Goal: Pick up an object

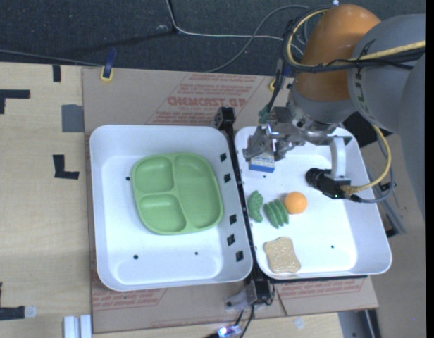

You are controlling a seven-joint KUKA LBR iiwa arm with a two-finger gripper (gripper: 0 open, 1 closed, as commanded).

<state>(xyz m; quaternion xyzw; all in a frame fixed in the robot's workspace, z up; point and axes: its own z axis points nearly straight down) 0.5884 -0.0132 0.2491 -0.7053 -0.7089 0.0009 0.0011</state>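
My gripper (264,153) hangs over the far left corner of the right bin (358,259). It is shut on a small blue and white block (261,164), which sits between the fingertips just above the bin floor. Nearer the front of this bin lie a green pod-shaped vegetable (275,213), a smaller green piece (255,205) and an orange ball (295,202). A tan slice of bread (282,255) lies near the bin's front edge.
The left bin (111,259) holds a green divided plate (177,193). A ridge with black clips (232,189) separates the two bins. The arm's orange band and grey body loom over the right bin's far side.
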